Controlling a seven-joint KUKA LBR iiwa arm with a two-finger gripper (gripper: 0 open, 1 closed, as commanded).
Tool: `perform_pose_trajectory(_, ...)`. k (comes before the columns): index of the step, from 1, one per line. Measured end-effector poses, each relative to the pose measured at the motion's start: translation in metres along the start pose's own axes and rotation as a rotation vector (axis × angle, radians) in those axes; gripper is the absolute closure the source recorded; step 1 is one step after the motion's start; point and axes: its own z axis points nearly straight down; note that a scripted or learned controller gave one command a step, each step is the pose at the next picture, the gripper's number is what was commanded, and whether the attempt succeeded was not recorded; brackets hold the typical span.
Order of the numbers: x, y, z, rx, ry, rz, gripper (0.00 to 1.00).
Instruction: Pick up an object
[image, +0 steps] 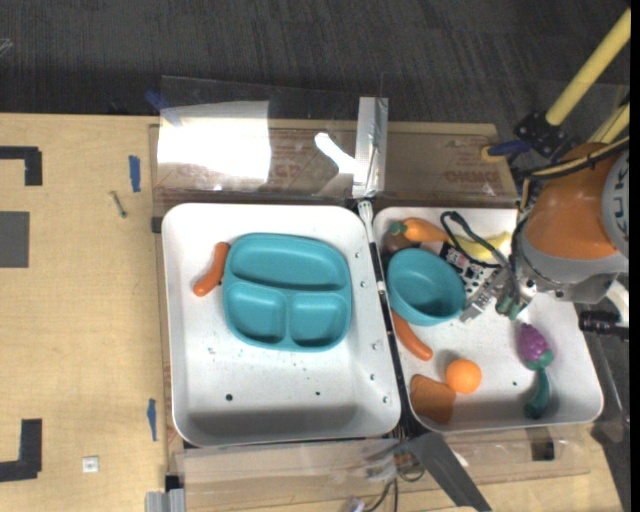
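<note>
Objects for picking are all piled in the right white bin: teal plastic bowl, small orange ball, purple toy eggplant. Gripper sits right beside the bowl's rim, nothing visibly between its fingers; open or closed, can't really tell.

The arm is running out of the picture at the right edge, so its upper part is not showing. It is also covering the top right corner of the right bin. The gripper is looking blurred and small, and its fingers are not clear enough to read. The teal bowl is hiding part of the orange carrot beneath it and the lower side of an orange-and-brown toy behind it.
</note>
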Motion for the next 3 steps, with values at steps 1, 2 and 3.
perform_pose_trajectory(1, 0.019, 0.073, -0.126, 0.0, 0.004, -0.095, 1.0)
perform_pose_trajectory(2, 0.041, 0.126, -0.152, 0.002, 0.008, -0.21, 1.0)
perform_pose_trajectory(3, 0.113, 0.114, -0.133, 0.007, 0.015, -0.123, 1.0)
